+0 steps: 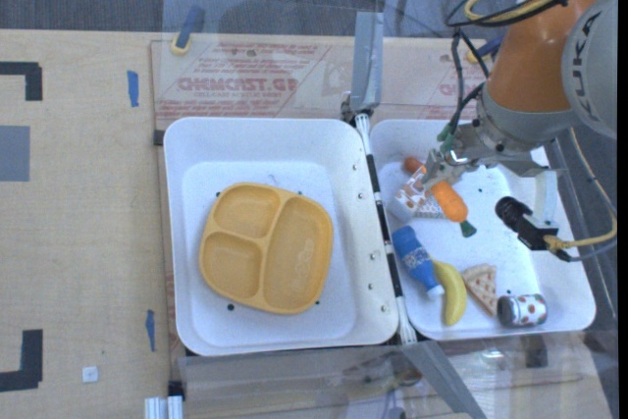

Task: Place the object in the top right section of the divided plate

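Hovering over the right bin, my hand sits just above the carrot and a small white item; I cannot tell how its grip stands. Nearby lie a blue bottle, banana and pizza slice. My yellow divided plate waits in the left bin.

Yellow divided plate: three compartments, flat in left bin, slightly rotated. Toy carrot: orange, green tip, lying in right bin.
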{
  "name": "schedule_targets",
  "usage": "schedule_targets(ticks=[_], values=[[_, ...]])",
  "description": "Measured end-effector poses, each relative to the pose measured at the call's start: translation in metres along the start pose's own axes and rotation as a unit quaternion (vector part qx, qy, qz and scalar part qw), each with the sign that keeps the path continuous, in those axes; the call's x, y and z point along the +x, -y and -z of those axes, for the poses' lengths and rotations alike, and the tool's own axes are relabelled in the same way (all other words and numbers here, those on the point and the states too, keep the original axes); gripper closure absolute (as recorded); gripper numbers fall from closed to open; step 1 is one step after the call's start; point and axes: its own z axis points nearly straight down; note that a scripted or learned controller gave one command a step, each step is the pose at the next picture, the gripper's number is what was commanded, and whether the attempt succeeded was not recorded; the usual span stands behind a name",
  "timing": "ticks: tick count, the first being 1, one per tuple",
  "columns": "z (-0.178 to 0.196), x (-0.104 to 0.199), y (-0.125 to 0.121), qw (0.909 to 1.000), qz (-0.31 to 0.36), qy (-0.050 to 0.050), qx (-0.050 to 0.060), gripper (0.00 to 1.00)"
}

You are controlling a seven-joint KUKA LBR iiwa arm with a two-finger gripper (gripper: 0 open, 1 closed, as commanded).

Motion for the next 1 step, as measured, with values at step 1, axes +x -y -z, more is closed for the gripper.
schedule_targets(ticks=[1], values=[[0.0184, 0.0452, 0.0028, 0.9992, 0.039, 0.0, 0.0, 1.0]])
